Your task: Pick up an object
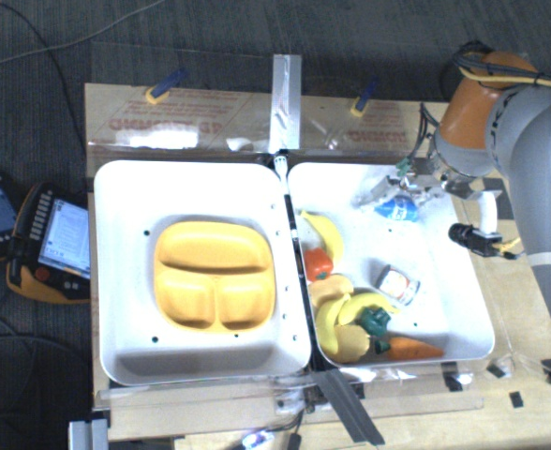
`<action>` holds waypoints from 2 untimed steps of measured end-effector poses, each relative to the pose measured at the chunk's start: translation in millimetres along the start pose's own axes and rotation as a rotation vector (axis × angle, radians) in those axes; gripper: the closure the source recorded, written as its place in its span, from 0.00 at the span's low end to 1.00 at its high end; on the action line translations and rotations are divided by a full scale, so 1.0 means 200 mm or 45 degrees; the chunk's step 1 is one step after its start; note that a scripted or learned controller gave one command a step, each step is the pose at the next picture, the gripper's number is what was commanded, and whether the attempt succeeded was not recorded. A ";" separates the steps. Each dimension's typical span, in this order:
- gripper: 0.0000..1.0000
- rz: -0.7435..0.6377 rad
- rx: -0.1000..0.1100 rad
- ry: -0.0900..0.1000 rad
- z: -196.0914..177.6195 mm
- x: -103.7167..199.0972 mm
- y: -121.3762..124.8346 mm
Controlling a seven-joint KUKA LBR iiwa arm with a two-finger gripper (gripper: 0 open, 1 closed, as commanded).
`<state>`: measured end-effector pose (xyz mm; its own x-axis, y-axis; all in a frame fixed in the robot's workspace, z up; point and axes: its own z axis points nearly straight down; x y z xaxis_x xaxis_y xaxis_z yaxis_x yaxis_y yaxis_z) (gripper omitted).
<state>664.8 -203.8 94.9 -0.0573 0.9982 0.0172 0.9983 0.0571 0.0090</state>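
Several toys are heaped in the right bin [463,293]: banana [324,233], carrot [412,349], small can [398,285]. Whether the gripper [399,190] is spread cannot be told; if lowered here, a blue scrap [396,209] might be grabbed, or bare floor

A single fixed camera is mounted above the bench [107,97] and is aimed downward at a slant. Both white bins are framed whole: the left bin [126,251] and, just beside it, the right bin [444,279]. The surrounding floor is included at moderate distance. The arm [524,157] is seen right of the right bin.
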 end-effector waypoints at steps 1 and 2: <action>1.00 -0.005 0.002 -0.002 -0.05 0.01 0.00; 1.00 -0.181 0.013 -0.021 -0.52 0.29 0.04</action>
<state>669.0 -146.9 199.4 -0.1984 0.9801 0.0000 0.9801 0.1984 0.0003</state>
